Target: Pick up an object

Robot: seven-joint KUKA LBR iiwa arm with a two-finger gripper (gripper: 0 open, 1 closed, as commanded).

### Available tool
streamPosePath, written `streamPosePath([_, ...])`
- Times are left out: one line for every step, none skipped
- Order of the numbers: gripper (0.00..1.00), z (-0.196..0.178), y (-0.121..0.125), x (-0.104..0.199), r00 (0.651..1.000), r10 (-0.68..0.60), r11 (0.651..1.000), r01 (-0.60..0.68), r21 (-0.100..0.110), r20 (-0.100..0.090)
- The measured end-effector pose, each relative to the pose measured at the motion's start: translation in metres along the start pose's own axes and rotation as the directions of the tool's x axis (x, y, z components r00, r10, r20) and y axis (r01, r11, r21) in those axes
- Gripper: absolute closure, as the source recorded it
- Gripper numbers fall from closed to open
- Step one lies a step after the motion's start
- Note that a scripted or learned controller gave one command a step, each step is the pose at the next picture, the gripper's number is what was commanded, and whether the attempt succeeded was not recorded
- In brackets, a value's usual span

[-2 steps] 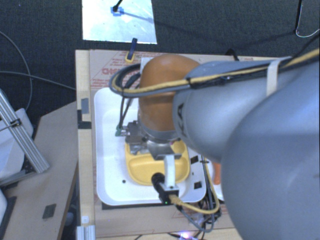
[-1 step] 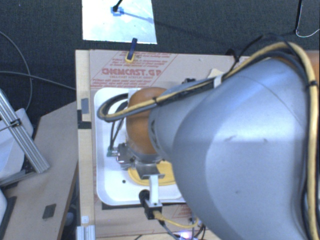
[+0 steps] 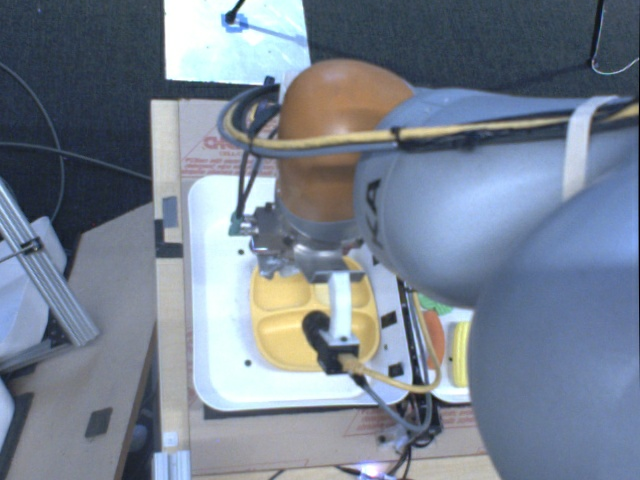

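Two shallow white bins sit side by side on a brown cardboard sheet (image 3: 200, 138) laid over the pale wooden counter (image 3: 110, 298), seen from above at a slant. The left bin (image 3: 215, 298) shows most of its floor; the right bin (image 3: 452, 392) shows as a narrow strip, the rest covered by the arm. The grey arm (image 3: 500, 228) comes in from the right and takes up much of that side, its orange band (image 3: 335, 138) standing over the far half of the left bin. Below the band the pincer (image 3: 312, 268) points down over the left bin, directly above the far edge of a yellow divided tray (image 3: 275, 318). Whether the pincer is released or clenched cannot be told, since the wrist hides its tip, and nothing can be seen held in it. The yellow divided tray lies flat on the floor of the left bin, in its near right part, close to the wall shared with the right bin; its compartments are partly covered by the wrist. A few small dark specks (image 3: 247, 363) dot the white floor to the left of the tray. In the strip of the right bin, a green thing (image 3: 432, 308), an orange thing (image 3: 436, 338) and a yellow thing (image 3: 462, 353) lie close together, too hidden to name. Far beyond the bins a pale sheet (image 3: 235, 28) lies on dark cloth
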State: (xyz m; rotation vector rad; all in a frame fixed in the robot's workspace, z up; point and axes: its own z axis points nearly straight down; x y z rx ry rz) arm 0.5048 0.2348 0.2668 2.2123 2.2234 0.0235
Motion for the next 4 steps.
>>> streamPosePath([1.0, 0.131, 0.027, -0.004, 1.0, 0.006, 1.0, -0.006, 0.02, 0.011])
streamPosePath([1.0, 0.09, -0.022, -0.001, 1.0, 0.0, 1.0, -0.001, 0.017, 0.006])
streamPosePath([1.0, 0.162, 0.013, -0.017, 1.0, 0.002, 1.0, -0.002, -0.014, -0.001])
streamPosePath([1.0, 0.167, -0.002, -0.063, 1.0, -0.005, 1.0, 0.005, -0.014, -0.002])
